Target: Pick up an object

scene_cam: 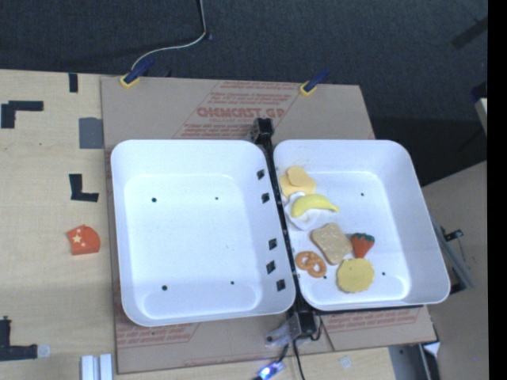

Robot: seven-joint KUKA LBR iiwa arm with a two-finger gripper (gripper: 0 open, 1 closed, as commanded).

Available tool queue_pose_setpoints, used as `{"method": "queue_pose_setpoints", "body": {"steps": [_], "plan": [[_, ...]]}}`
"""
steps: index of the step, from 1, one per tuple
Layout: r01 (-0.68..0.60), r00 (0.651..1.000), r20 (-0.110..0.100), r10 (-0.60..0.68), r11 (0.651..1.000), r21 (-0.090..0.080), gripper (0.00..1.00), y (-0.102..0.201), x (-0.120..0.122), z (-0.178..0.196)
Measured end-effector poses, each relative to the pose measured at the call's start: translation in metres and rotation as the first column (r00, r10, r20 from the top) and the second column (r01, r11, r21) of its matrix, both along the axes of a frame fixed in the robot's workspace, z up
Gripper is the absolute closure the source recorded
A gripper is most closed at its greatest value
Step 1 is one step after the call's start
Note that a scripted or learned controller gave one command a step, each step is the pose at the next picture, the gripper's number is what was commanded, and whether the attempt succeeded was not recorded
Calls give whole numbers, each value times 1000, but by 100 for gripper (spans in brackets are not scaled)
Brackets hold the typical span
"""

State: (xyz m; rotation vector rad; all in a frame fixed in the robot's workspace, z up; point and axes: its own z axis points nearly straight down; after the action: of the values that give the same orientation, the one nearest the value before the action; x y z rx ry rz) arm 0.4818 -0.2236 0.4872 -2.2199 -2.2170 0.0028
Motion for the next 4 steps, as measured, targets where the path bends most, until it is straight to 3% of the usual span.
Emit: {"method": "queue_pose_setpoints", "body": {"steps": [1, 2, 4], "plan": [[-2, 1000, 9, 2, 1000, -5, 100, 0, 26, 50], [-3, 1000, 4, 3, 1000, -2, 100, 1, 2, 48], [-2, 1000, 4, 2, 1000, -3, 100, 0, 2, 48]]}}
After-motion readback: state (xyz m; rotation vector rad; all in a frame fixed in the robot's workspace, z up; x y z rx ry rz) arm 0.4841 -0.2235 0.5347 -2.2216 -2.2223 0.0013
